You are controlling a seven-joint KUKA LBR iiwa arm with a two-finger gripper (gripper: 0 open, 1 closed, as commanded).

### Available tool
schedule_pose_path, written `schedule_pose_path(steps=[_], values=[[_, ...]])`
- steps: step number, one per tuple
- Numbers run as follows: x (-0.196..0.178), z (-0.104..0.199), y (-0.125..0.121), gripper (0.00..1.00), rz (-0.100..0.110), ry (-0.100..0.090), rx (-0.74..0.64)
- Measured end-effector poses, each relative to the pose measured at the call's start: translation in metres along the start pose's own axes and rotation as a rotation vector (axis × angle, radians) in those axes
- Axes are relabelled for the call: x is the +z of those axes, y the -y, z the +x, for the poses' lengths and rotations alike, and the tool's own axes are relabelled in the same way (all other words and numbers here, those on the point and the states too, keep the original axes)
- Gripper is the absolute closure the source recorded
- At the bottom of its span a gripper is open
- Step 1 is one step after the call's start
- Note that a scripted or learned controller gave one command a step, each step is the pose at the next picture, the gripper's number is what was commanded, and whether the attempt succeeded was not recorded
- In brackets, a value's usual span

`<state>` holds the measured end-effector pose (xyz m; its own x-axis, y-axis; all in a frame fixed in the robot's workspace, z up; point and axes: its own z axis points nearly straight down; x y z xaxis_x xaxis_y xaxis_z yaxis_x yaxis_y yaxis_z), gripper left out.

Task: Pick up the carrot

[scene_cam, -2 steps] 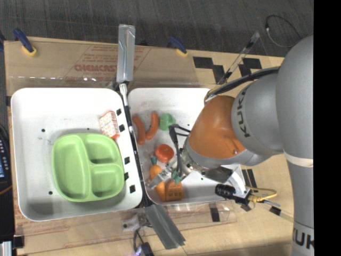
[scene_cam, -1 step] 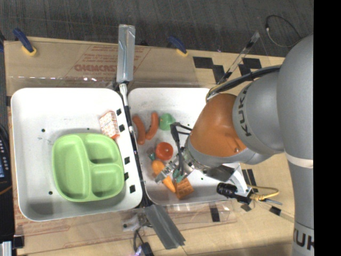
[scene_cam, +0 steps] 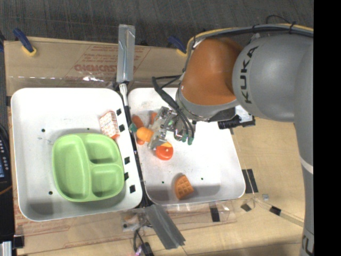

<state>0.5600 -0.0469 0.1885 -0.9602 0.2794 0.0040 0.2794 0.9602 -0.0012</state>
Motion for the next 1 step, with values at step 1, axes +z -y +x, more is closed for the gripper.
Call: schedule_pose_path(steps=[1], values=[[0.0009,-0.0445,-0.0501,1.00,0.002,-0.001,0.352]])
